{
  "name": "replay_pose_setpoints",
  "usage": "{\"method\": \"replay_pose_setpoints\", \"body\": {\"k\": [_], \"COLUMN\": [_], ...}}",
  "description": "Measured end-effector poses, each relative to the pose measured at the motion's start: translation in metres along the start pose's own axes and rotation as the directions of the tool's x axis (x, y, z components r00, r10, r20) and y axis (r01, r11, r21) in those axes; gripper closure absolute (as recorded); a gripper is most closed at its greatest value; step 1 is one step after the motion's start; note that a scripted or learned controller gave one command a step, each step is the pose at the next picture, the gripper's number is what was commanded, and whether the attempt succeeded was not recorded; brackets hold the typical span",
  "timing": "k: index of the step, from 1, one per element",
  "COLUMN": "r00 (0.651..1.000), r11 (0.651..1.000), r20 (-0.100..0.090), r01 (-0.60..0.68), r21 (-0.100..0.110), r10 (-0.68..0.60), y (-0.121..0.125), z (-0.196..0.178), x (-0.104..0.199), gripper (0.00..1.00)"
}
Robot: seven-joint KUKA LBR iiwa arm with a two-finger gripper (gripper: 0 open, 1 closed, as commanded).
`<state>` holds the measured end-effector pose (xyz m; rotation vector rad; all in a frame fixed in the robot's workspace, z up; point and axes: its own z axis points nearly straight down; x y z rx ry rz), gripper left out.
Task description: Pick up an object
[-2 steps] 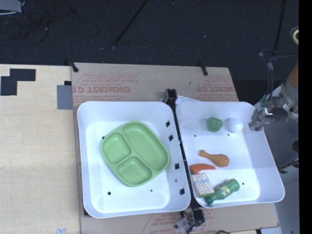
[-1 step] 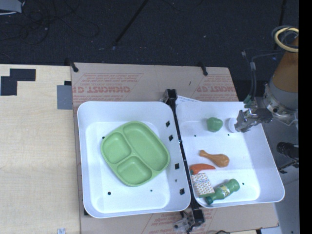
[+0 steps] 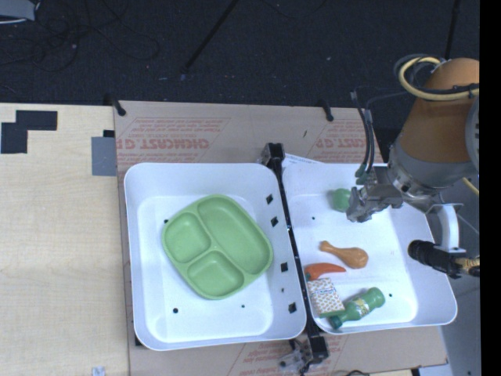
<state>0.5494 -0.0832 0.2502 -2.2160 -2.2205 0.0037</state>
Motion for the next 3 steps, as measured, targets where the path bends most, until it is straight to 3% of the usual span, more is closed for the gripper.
{"method": "replay_pose_setpoints", "body": {"k": [1,3], "r00": [1.000,1.000], "r11": [1.000,1.000], "r20": [0.000,0.001], "r01": [-0.001,-0.001], "r21": [-0.001,0.000], "r10": [0.001,0.001], "y": [0.001,-0.025], "z": [0.014,0.021], "x": [0.048,0.152], "gripper": [1.00,1.00]}}
